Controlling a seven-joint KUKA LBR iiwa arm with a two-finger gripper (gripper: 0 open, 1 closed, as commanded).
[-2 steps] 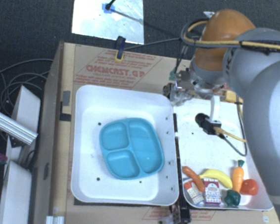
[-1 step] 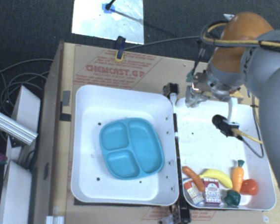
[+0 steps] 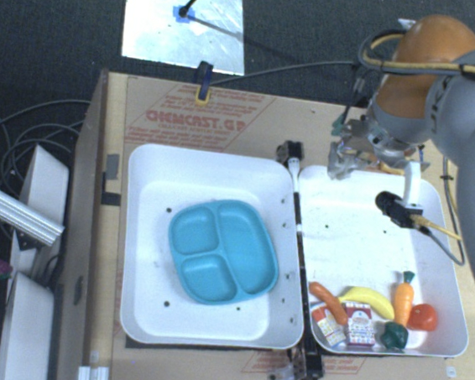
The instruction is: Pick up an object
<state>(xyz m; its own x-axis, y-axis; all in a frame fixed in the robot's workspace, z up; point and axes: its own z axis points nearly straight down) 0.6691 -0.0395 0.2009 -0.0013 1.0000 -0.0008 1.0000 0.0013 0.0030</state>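
Camera view — gripper [image 3: 342,164] poised above right bin's [image 3: 456,322] far rim.
Jaw state cannot be told; toy foods — banana [image 3: 371,300], carrot [image 3: 402,298] — cluster at the near edge.

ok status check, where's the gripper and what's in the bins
Gripper over right bin's far edge, nothing between its fingers. Toy food pile in that bin's near corner, untouched. Blue tray in left bin, not in the way.

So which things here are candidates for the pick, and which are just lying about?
For the job:
banana
upright carrot
tomato
small carton
gripper, above the right bin

Lying about:
blue divided tray in the left bin
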